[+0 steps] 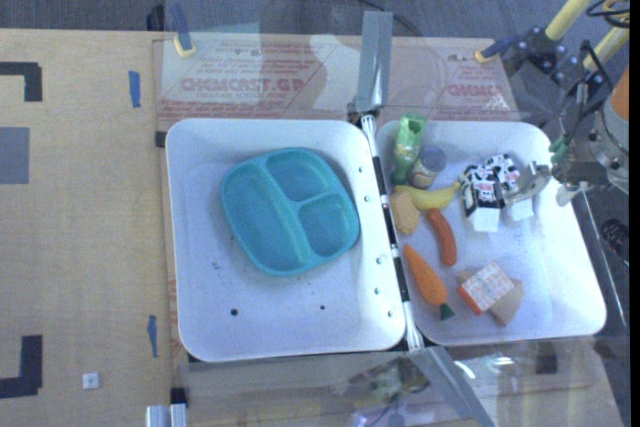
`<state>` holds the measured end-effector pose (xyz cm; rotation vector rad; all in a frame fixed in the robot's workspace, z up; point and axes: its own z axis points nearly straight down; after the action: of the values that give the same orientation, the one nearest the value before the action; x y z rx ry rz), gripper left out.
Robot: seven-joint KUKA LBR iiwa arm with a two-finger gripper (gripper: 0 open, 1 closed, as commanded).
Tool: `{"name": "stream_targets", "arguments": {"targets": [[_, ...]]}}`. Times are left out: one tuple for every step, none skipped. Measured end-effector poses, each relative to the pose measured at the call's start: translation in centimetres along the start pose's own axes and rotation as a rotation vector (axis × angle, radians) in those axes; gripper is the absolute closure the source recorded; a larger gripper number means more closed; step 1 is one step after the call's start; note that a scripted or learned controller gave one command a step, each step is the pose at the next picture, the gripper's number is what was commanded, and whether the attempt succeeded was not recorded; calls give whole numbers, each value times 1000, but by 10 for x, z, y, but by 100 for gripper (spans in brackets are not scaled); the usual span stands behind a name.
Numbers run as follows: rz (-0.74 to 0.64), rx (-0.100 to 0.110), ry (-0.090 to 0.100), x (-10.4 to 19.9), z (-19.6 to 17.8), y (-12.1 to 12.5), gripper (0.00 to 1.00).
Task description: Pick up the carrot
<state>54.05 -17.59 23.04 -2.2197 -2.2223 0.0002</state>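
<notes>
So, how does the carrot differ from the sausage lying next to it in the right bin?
The carrot is bright orange, while the sausage is a darker red-orange. The carrot tapers to a dark green tip toward the bin's near edge; the sausage is rounded at both ends. The carrot lies nearer the divider between the bins; the sausage lies farther into the right bin. Both are elongated, lie flat and slant the same way.

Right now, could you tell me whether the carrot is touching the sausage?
Apart. The camera view shows white bin floor between the carrot and the sausage.
</notes>
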Motion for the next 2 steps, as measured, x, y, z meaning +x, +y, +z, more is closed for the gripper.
{"name": "stream_targets", "arguments": {"targets": [[180,-2,0,67,133,19,0],[586,-9,-4,79,141,37,0]]}}
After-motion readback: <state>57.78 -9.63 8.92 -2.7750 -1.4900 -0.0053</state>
